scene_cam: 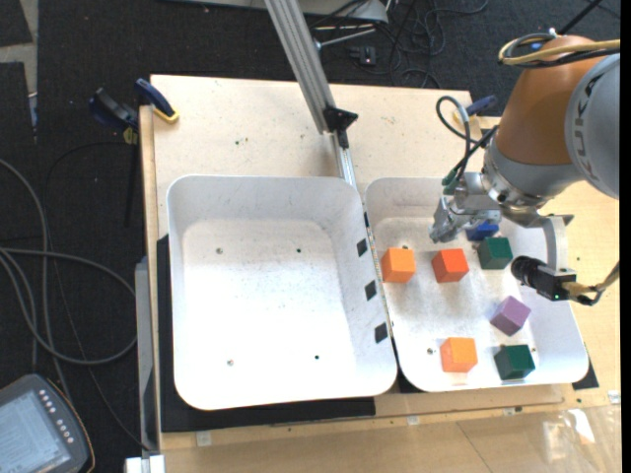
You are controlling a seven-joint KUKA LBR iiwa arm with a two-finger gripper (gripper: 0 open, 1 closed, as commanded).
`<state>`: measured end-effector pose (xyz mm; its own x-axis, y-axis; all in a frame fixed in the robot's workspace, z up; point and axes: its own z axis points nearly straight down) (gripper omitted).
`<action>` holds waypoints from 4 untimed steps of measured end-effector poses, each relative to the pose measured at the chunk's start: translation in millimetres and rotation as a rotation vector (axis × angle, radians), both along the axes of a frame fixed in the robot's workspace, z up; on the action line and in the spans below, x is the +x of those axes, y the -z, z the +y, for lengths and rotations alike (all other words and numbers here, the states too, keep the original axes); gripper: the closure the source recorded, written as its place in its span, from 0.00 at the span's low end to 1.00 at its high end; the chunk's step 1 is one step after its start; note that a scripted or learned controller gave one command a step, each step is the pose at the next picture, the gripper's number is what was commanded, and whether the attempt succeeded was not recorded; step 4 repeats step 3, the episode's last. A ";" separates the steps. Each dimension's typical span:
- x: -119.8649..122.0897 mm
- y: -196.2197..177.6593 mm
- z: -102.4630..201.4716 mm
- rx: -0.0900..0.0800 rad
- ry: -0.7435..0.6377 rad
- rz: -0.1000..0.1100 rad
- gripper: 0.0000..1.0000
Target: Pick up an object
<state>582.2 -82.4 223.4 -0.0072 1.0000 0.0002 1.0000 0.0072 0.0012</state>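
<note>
**Tool low in the right bin, by the blue block**

I see the grey arm with its orange band (552,101) reaching in over the right-hand shallow white bin (567,348). The tool (446,229) hangs at the bin's far side, just left of a small blue block (483,231) that is partly hidden by the wrist. From this slanted view I cannot tell what state the tool is in, and I see nothing held in it.

Taking the red-orange cube (450,264) as my landmark: it sits just in front of the tool. An orange cube (398,264) lies close to its left. A dark green cube (495,252) lies to its right, near the blue block. A purple cube (511,314) lies to its right and nearer the bin's front. A second orange cube (458,354) sits almost straight in front of it, near the front wall, with a second dark green cube (515,361) just beside that one.

The left-hand white bin (187,264) lies well left of the landmark on the pale desk (246,126).
</note>
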 end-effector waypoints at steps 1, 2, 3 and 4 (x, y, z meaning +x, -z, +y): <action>29.1 -8.1 47.5 0.001 -0.001 -0.003 1.00; 39.8 -16.5 102.3 0.002 -0.001 -0.002 1.00; 57.2 -23.8 151.7 0.002 -0.001 -0.003 1.00; 57.2 -23.8 151.7 0.002 -0.001 -0.003 1.00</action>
